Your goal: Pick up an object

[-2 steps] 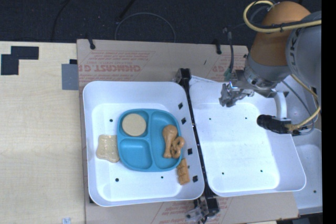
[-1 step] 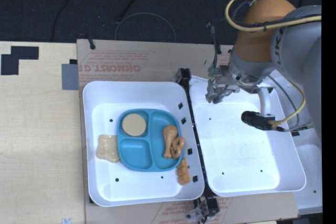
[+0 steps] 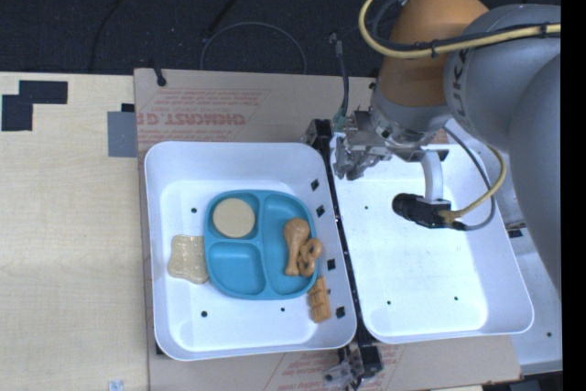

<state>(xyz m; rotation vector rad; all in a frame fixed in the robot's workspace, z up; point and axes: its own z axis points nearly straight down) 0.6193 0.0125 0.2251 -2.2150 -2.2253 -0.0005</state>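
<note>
The left bin (image 3: 174, 325) holds a blue divided tray (image 3: 240, 275). On the tray lie a round tan biscuit (image 3: 233, 217) and a tan bone-shaped piece with a pretzel (image 3: 299, 245). A pale tan piece (image 3: 188, 258) lies against the tray's left edge, and a small brown piece (image 3: 319, 299) sits by its lower right corner. My gripper (image 3: 352, 159) hangs over the far left corner of the right bin (image 3: 439, 307), close to the wall between the bins. It is apart from all the objects, and nothing shows between its tips.
A black part (image 3: 419, 209) on a white bracket, joined to a cable, hangs from the wrist over the right bin's middle. The arm's grey body (image 3: 513, 78) covers the right bin's far right side. Cardboard lies under both bins.
</note>
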